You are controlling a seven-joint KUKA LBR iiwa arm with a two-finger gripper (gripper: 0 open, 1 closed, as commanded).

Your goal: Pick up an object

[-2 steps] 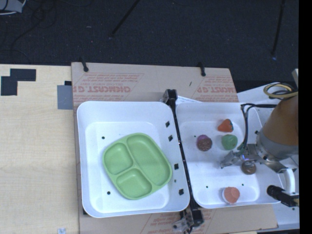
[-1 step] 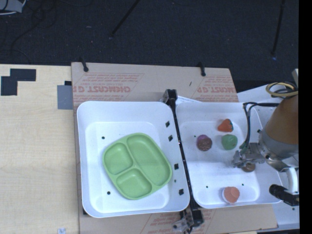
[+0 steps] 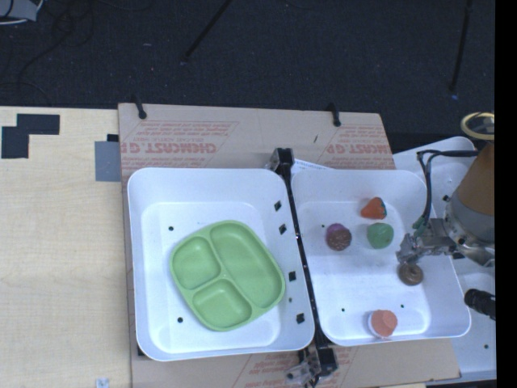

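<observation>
The right bin [image 3: 355, 293] holds several small items. A red-orange piece [image 3: 372, 208] lies toward the back, with a green ball [image 3: 380, 235] just in front of it and a dark purple ball [image 3: 338, 237] to the left. A brown round piece [image 3: 411, 276] lies near the bin's right wall, and a pink-orange disc [image 3: 383, 322] sits near the front. My gripper [image 3: 412, 251] reaches in over the right wall, hanging just above the brown piece and right of the green ball. I see nothing held in it.
The left bin [image 3: 153, 208] carries a light green divided plate [image 3: 226, 275]. A black divider [image 3: 292, 249] runs between the bins. Cardboard [image 3: 242, 140] lies under both. Cables and a white surface [image 3: 477, 354] sit beside the arm at the right.
</observation>
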